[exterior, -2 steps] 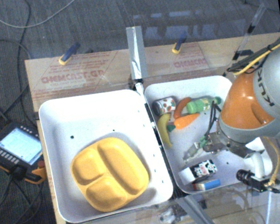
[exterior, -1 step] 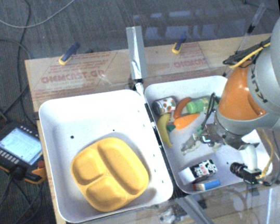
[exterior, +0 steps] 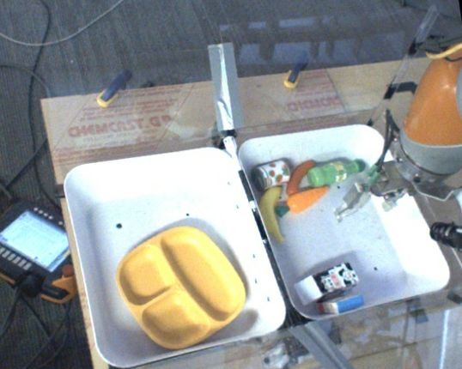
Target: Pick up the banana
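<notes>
The banana [exterior: 269,212] is yellow and lies along the left wall of the right bin [exterior: 419,275], just below a small can [exterior: 272,173]. A carrot [exterior: 307,199] touches its right side. My gripper [exterior: 351,202] hangs over the right bin's middle, to the right of the carrot and well apart from the banana. Its fingers [exterior: 344,207] point left and stand slightly apart with nothing between them.
A green bottle [exterior: 334,172] and a second orange carrot [exterior: 299,174] lie at the back of the right bin. A small printed box [exterior: 335,278] and a blue-and-white block [exterior: 341,302] sit near its front edge. A yellow divided tray [exterior: 182,284] lies in the left bin [exterior: 96,209].
</notes>
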Tool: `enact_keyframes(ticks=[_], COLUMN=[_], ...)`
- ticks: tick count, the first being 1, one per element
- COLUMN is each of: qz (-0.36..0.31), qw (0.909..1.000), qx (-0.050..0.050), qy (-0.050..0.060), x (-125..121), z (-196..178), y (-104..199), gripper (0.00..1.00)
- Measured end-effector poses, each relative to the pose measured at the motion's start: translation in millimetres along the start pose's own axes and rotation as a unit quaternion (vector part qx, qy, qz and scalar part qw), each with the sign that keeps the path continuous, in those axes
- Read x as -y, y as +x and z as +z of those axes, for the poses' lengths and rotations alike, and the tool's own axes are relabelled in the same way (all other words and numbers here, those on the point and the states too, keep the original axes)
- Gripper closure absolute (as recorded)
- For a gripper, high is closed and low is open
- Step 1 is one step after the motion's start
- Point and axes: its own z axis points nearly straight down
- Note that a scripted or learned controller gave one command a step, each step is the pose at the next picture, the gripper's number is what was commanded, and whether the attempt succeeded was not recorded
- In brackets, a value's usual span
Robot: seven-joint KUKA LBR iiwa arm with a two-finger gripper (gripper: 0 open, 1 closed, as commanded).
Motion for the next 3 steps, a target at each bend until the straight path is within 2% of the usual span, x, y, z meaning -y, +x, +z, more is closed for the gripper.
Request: enact_keyframes(ticks=[1,2,3], qz=[-0.031,0.066,0.125], qw=[0.9995,0.9978,0.9922], qx=[-0.002,0.001,-0.002], qy=[0.0,0.0,-0.005], x=[31.0,-18.8,36.0], z=[70.6,-60.2,74.9], y=[78.5,74.2,84.5], gripper=[0.0,0.0,0.0])
